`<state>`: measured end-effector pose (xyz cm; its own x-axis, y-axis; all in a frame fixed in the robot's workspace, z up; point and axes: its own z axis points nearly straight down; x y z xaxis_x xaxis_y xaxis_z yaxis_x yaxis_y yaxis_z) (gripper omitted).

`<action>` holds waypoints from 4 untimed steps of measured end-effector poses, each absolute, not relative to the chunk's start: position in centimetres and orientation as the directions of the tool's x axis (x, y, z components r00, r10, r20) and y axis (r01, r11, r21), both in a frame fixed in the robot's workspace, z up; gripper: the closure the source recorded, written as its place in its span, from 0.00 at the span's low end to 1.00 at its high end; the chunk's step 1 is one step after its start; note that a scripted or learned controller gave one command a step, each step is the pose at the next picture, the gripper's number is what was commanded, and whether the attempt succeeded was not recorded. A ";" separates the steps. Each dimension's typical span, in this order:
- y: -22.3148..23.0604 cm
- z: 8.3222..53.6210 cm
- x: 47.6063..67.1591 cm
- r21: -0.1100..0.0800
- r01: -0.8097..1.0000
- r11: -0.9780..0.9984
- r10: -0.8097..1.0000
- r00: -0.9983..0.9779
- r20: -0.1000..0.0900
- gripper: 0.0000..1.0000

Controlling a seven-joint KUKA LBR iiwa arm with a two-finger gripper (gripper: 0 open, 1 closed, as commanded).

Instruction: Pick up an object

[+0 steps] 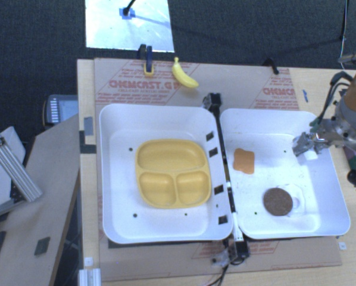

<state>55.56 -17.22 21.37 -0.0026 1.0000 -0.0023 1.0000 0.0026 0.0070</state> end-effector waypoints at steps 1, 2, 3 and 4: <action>-17.2 23.5 55.7 0.004 1.000 0.004 1.000 -0.004 -0.001 1.00; -11.4 22.4 55.7 0.001 1.000 0.010 1.000 -0.010 0.002 1.00; -6.7 23.2 55.4 0.002 1.000 0.010 1.000 -0.010 0.002 1.00; -1.5 22.7 56.2 0.002 1.000 0.010 1.000 -0.010 0.002 1.00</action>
<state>56.21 -1.47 22.66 -0.0098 0.9999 0.0019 1.0000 0.0098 0.0019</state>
